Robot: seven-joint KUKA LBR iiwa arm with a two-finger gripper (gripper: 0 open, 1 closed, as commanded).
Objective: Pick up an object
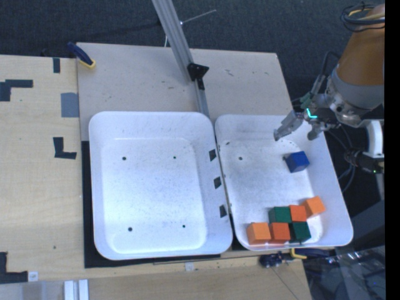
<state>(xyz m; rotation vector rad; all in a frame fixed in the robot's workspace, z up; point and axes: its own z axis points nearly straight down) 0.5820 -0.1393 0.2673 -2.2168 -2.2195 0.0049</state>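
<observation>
A blue block lies alone in the right bin, towards its far right side. Several orange and green blocks are clustered at the bin's near right corner. My gripper hangs over the far right part of this bin, just above and behind the blue block. Its two fingers are spread apart with nothing between them, one finger reaching left and the other to the right.
The left bin sits beside the right one, with small black clips along the shared rim. A grey metal rail slants across the bench behind the bins. A blue and yellow tool lies at the far left.
</observation>
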